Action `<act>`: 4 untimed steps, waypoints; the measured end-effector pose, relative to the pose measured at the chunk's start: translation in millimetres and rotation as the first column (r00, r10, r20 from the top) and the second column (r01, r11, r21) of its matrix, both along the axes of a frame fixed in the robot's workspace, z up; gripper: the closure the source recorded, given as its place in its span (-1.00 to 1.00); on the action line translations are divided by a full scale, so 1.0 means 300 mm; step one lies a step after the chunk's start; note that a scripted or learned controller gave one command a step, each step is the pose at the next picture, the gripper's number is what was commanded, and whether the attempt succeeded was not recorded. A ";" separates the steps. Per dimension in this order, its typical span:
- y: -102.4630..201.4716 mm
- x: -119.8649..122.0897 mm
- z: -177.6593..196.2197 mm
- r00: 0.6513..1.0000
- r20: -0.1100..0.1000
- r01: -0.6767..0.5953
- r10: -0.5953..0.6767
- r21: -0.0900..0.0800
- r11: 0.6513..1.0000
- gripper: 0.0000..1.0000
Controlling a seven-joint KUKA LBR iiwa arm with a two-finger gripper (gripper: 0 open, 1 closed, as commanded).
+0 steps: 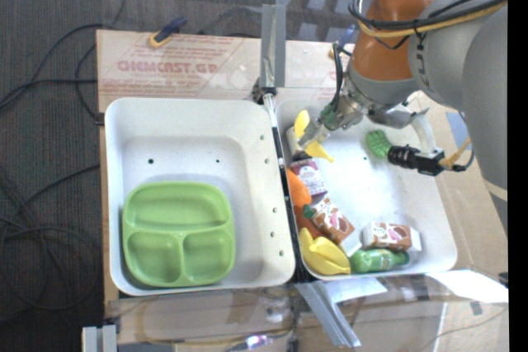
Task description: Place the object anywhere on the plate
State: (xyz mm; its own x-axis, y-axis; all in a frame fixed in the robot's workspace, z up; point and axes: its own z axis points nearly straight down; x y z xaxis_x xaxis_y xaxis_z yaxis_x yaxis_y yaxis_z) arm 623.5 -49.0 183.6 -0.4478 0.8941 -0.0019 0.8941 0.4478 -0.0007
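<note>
A green plate with three compartments lies in the front left corner of the left bin. My gripper is low over the far left corner of the right bin. It is right against a yellow banana-like toy, whose yellow tip pokes out just below it. The gripper's tip partly hides that toy, and I cannot tell whether it is held. The plate holds nothing.
Several toy foods line the right bin's left and front sides: a purple-white packet, an orange piece, a red packet, a yellow piece, a green bottle and a brown carton. A green toy lies by a black cabled part.
</note>
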 end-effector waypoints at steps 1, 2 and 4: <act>0.205 -0.240 0.071 0.999 -0.003 0.050 -0.050 0.002 0.999 1.00; 0.287 0.004 -0.003 0.999 -0.003 0.040 -0.040 0.001 0.999 1.00; 0.619 -0.349 0.100 0.986 -0.004 0.164 -0.164 0.000 0.986 1.00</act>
State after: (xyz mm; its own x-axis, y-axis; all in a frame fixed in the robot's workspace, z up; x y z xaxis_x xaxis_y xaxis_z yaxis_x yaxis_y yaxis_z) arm 518.8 136.6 213.5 -0.2948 0.9556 -0.0004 0.9556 0.2948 -0.0042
